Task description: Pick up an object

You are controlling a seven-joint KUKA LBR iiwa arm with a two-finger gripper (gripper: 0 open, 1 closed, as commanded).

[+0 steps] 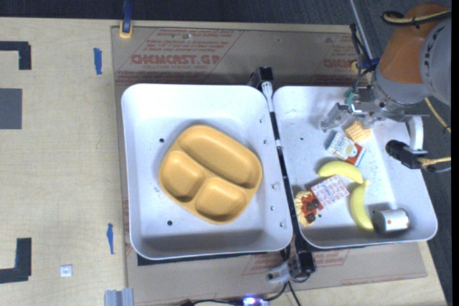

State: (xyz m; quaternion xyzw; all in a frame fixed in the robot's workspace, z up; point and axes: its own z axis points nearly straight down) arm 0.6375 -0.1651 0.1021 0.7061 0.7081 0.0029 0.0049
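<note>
The right bin [423, 226] holds several small objects. A white and red carton [345, 147] lies near its middle, with a tan cracker-like piece [357, 131] just behind it. Two yellow bananas lie in front of those: one curved sideways [341, 170], one running front to back [359, 207]. A red-and-white snack packet [324, 194] lies at the bin's left front, and a silver cylinder [391, 220] at the front right. My gripper [346, 115] hangs over the back of the right bin, just behind the carton and the tan piece. Nothing is seen held in it.
The left bin [143, 111] holds a yellow divided plate [209, 173]. A black divider [276, 147] runs between the two bins. The arm's orange band [405, 57] and a black cable fitting [403, 152] stand over the right bin's right side.
</note>
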